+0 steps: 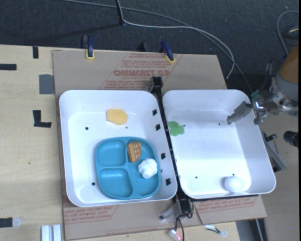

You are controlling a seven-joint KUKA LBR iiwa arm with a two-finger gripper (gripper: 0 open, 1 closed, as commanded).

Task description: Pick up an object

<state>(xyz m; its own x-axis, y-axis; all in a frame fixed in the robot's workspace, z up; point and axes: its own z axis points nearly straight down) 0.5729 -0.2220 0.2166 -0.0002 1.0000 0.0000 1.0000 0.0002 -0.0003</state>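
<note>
My gripper (247, 117) hangs over the right bin's (205, 134) upper right rim, open, with nothing between its fingers. In that bin a small green object (175, 129) lies against the left wall and a white ball (235, 184) sits in the near right corner. The left bin (75, 134) holds a yellow lump (117, 116) near its back. It also holds a blue divided plate (110, 179) carrying a brown waffle-like piece (134, 150) and a white crumpled object (148, 168). The gripper is well away from every object.
Both bins rest on a cardboard sheet (135, 72) held by two clamps (89, 46) at the back. Between the bins runs a black divider (163, 129). Cables (155, 21) trail across the dark floor behind. The arm's grey wrist (286, 87) sits right of the right bin.
</note>
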